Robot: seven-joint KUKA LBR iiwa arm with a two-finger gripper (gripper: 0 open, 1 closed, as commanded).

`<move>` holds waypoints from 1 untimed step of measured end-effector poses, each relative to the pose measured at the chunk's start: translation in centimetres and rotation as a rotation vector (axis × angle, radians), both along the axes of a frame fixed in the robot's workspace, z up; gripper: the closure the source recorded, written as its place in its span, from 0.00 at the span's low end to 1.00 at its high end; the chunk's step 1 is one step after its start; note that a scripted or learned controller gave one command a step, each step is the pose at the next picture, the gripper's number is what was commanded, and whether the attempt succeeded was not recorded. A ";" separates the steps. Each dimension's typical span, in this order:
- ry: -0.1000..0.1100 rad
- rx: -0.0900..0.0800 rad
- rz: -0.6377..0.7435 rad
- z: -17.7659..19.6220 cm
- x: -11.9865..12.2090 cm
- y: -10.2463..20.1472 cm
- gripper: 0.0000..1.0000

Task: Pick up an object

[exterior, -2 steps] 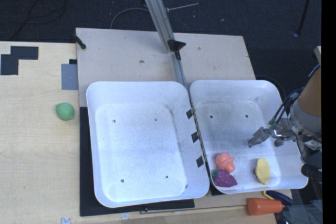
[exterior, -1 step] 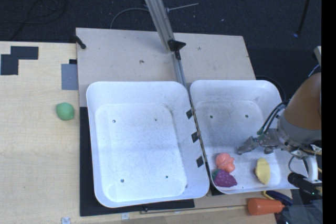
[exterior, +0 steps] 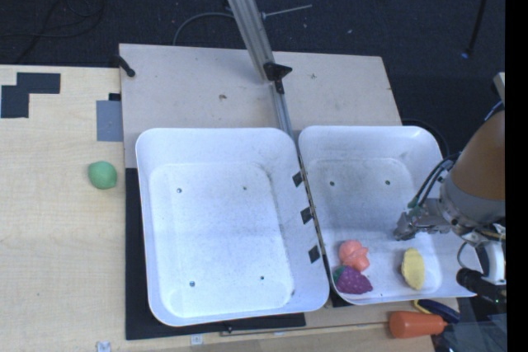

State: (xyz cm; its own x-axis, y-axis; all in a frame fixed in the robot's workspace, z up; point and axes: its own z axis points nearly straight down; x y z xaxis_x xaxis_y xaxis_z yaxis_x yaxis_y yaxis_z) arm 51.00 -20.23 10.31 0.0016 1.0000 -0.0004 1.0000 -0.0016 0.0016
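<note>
Nearest the lens, outside the bins at the bottom edge, an orange carrot-like toy point(exterior: 417, 323) lies below and slightly left of the end effector point(exterior: 410, 227); it is no sensible target. Going left to right, a green ball point(exterior: 102, 175) sits far to the left on the tabletop point(exterior: 49, 260), beyond the left bin point(exterior: 148, 146). In the right bin point(exterior: 371, 133), a purple grape-like toy point(exterior: 354, 281) and an orange-pink toy point(exterior: 353, 253) touch each other, down and to the left of the end effector. A yellow toy point(exterior: 412, 269) lies just below the end effector, apart from the pair. Whether the end effector is open or closed I cannot tell, and nothing is seen in it. My judgement: the yellow toy is the best pick, being nearest and isolated, so descend squarely over its middle, straddling its narrow width, clear of the bin wall.
</note>
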 end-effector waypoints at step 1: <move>-0.002 -0.001 0.002 6.0 0.4 0.5 1.00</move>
